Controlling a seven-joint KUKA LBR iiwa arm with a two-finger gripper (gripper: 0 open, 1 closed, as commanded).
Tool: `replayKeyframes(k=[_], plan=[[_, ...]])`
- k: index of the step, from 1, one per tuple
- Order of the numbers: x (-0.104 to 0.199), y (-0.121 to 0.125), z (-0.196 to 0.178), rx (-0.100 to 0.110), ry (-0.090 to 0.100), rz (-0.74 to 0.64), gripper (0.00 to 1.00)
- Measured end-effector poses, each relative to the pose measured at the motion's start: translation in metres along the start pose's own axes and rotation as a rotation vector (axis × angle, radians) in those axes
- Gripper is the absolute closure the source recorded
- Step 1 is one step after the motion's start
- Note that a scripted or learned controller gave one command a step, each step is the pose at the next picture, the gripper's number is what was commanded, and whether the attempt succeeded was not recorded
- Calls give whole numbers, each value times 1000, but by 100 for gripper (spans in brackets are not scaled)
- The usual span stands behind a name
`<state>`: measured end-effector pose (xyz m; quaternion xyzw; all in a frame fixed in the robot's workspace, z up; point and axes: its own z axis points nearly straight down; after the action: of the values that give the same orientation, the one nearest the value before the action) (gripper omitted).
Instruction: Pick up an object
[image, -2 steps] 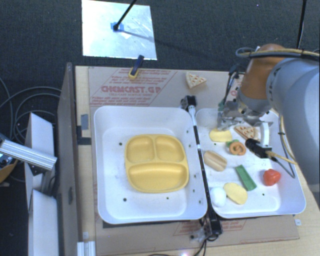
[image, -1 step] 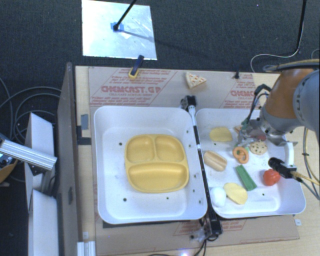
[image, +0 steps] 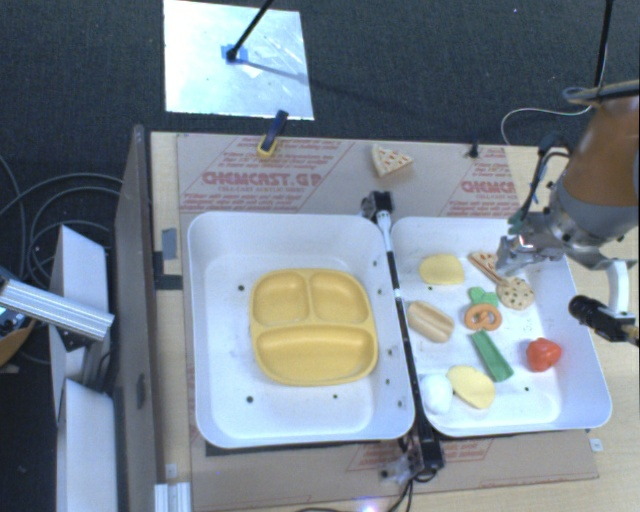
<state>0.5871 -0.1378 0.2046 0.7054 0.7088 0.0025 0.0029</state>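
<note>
Gripper hangs over the far part of the right bin, just above a waffle-like piece and a round cracker; whether its fingers are open or shut cannot be told, and nothing can be seen held between them. Near it in that bin lie a yellow chip, a hot dog, a pretzel resting on a green stick, a red tomato, a white egg and a yellow lemon slice touching the egg. The left bin holds a yellow tray with three compartments. Beyond the bins, on the cardboard, sit a pizza wedge and a small yellow and blue tool. The arm, orange above the wrist, comes in from the right
</note>
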Motion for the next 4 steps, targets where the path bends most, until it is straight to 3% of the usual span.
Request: replayKeyframes(k=[1, 2, 3, 4], plan=[[-1, 0, 6, 5, 0, 2, 0], [-12, -28, 125, 9, 1, 7, 0], [2, -68, 120, 11, 2, 5, 0], [2, -65, 109, 3, 1, 4, 100]])
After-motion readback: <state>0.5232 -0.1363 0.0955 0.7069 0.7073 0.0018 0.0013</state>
